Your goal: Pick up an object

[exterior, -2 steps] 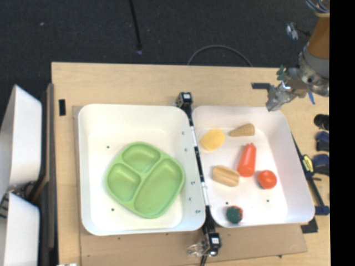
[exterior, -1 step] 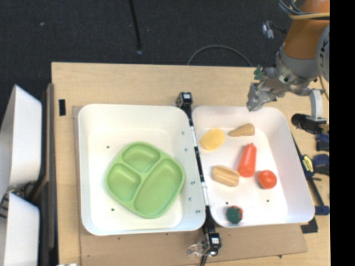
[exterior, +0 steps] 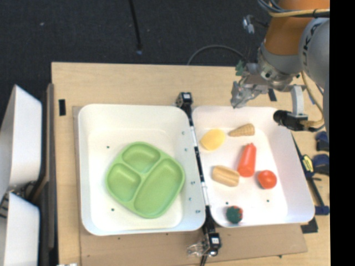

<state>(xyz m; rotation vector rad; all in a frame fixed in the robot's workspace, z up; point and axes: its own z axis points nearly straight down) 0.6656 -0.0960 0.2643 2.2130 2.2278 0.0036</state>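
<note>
The gripper [exterior: 242, 100] hangs over the right bin's [exterior: 288, 212] far edge, jaws look together and holding nothing, so it should open up and drop straight onto the cone-shaped piece [exterior: 242, 130] just beside it

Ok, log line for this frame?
arm: above right bin's far edge | gripper: holding nothing | right bin: six toy foods | left bin: green plate

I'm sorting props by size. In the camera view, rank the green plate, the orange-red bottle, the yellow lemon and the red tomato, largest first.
1. green plate
2. orange-red bottle
3. yellow lemon
4. red tomato

The bottle and lemon look close; the bottle is longer.
</note>
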